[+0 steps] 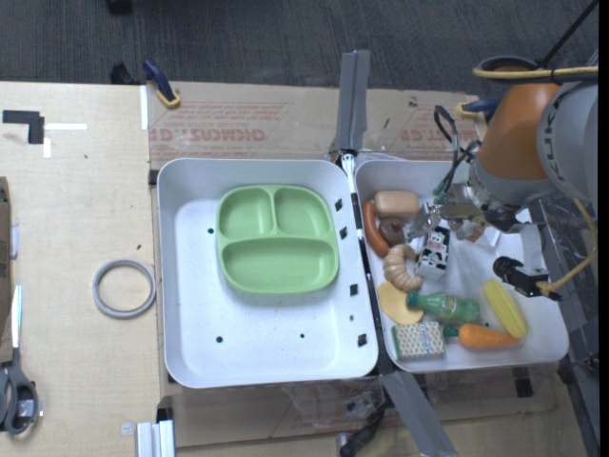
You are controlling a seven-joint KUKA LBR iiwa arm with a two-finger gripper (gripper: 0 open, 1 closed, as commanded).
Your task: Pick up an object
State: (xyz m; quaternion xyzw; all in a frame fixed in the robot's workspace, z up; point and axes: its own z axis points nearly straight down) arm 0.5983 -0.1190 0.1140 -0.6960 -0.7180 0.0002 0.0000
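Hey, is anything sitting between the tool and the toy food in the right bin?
Nothing visible does. The tool hangs low in the right bin, directly over the pile, beside the hot dog and croissant. The items lie close together, so neighbours may crowd a grasp.

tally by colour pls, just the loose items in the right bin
Brown/tan: 2, bread roll, croissant
Red-orange: 2, hot dog, carrot
Yellow: 2, corn cob, flat yellow piece
Green: 2, bottle, sponge block
Total: 8. Anything under the gripper is not counted.
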